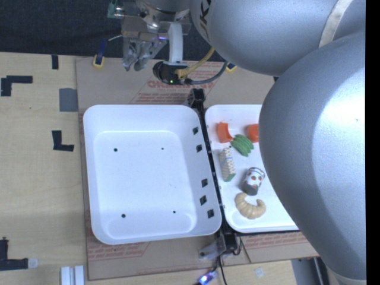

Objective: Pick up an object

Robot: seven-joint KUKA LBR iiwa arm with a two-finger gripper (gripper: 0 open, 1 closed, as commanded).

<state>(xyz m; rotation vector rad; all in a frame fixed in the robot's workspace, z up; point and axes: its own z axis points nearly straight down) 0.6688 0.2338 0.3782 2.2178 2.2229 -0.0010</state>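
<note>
The gripper (pixel 138 61) hangs near the top of the camera view, above the bench beyond the far edge of the left bin (pixel 95 159), with its two fingers pointing down. Nothing sits between them, and whether they are parted or closed cannot be told from this angle. The grey arm (pixel 309 100) sweeps in large from the right and covers much of the right bin (pixel 234 114). The objects to pick from lie in that right bin, well apart from the gripper: an orange block (pixel 223 131), a second orange piece (pixel 253 132) at the arm's edge, a green piece (pixel 241 144) just beside them, a pale ridged cylinder (pixel 228 164), a small dark and white figure (pixel 253 181), and a tan croissant shape (pixel 250 206) nearest the front. No pick has begun. To do this well, the gripper would likely need to travel across to the right bin, choose an item with free space around it, such as the croissant shape, and descend straight over its middle.
</note>
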